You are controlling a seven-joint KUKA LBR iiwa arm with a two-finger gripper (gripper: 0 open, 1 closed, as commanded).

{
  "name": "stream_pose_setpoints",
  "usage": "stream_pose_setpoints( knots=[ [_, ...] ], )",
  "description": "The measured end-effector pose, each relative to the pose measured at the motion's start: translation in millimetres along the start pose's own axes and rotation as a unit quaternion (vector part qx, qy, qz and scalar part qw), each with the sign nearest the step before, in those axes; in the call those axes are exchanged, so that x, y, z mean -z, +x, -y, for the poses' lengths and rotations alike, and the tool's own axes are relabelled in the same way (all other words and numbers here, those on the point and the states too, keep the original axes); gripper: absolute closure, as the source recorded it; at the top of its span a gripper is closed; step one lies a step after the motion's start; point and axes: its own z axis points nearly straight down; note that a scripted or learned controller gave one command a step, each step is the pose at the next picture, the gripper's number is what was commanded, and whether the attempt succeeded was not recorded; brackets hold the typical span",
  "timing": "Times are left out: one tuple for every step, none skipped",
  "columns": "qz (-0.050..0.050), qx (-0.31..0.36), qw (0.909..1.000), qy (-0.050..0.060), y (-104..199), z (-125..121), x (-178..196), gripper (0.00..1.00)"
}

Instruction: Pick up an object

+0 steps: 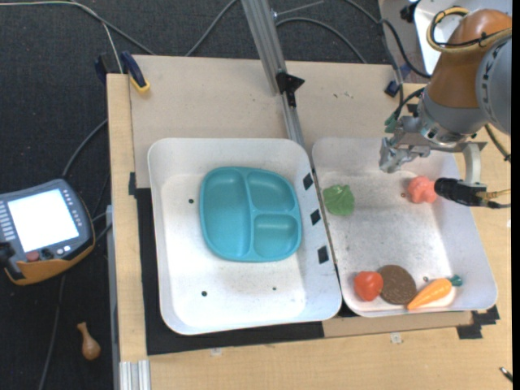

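Note:
The right bin [390,234] holds a green leafy toy [339,199] near its left wall and a pink toy [420,189] toward the back right. A red tomato [368,285], a brown round patty [396,283] and an orange carrot [430,293] lie along its front edge. My gripper [393,159] hangs over the back of the right bin, left of the pink toy and apart from it. Nothing shows between its fingers.
A teal divided plate [249,214] lies in the left bin [187,299]. A metal pole [268,47] rises at a slant behind the bins. A teach pendant [41,226] sits off the bench to the left. Cables trail across the dark floor.

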Motion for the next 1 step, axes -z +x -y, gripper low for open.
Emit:
stream_pose_setpoints(
  knots=[
    [0.0, 0.0, 1.0, 0.001, -3.3, 0.4, 44.0, 1.0]
  ],
)
